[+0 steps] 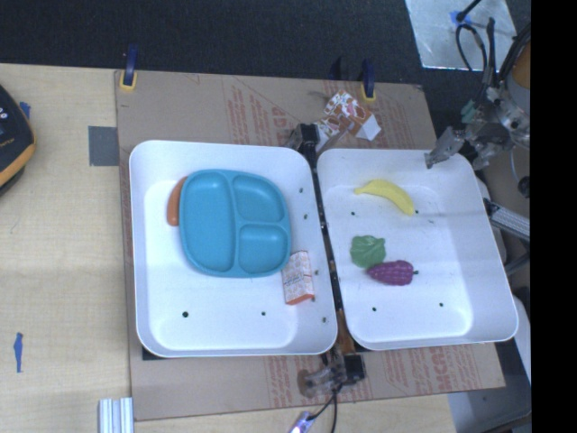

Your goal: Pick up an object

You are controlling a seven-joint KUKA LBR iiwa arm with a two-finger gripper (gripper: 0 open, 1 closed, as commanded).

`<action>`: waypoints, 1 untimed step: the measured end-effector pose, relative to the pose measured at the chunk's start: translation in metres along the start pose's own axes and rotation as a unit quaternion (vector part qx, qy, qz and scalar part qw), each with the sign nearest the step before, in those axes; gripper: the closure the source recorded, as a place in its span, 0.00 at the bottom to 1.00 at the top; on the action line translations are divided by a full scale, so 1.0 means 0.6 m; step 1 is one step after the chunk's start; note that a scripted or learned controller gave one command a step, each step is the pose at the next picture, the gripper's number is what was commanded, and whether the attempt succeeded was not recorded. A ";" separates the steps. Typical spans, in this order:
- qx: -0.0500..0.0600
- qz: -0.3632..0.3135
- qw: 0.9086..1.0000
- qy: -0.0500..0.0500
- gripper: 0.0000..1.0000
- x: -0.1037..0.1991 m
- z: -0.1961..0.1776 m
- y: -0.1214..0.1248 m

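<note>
The right bin [469,242] holds a yellow banana [387,195] near its far side, with a green leafy toy [367,251] and a purple grape bunch [391,272] side by side in the middle. In the left bin [153,269] lies a blue divided plate [234,223] with an orange item [173,203] poking out from under its left edge, and a small printed box [298,277] at its right. My gripper [451,147] hangs at the right bin's far right corner, apart from all the objects.
The bins rest on brown cardboard [225,106] clamped at the far edge. A crumpled wrapper [345,115] lies beyond the bins. A yellow-black device [11,142] sits at the far left of the bench. Cables hang at the upper right [478,34].
</note>
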State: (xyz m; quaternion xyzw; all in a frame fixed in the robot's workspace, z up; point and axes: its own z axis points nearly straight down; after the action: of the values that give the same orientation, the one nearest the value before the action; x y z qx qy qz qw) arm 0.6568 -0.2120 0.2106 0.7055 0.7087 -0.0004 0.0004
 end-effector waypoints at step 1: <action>0.002 0.000 1.000 0.000 0.00 0.054 -0.001 -0.190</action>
State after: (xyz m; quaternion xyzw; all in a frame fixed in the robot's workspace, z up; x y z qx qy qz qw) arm 0.5426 -0.1799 0.2112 0.7057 0.7085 -0.0015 -0.0013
